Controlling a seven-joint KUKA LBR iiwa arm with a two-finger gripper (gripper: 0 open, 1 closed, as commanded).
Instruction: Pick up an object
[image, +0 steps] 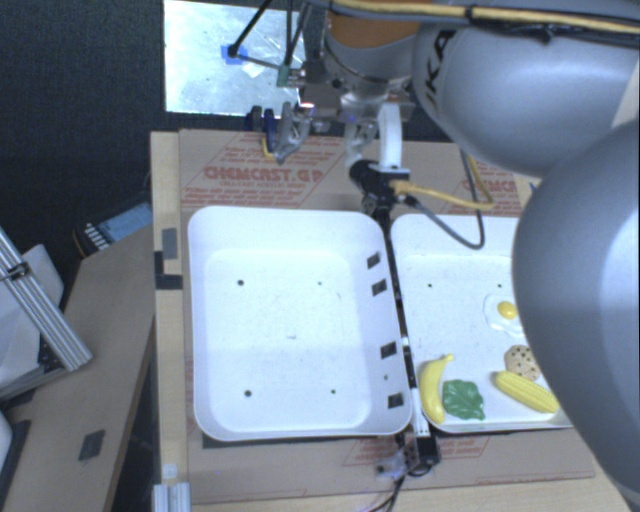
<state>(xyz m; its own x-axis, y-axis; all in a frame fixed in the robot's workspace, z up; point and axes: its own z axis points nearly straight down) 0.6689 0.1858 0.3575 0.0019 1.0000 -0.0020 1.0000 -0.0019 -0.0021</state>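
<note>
Right bin holding banana, green piece, corn cob, cookie, fried egg; left bin beside it. Gripper raised behind bins, fingers spread, gripping nothing

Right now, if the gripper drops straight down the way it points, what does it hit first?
Probably bare cardboard behind the left bin. The gripper hangs above the bench's far edge, clear of the bins, with nothing loose beneath it. Depth is hard to judge from this slanted view.
</note>
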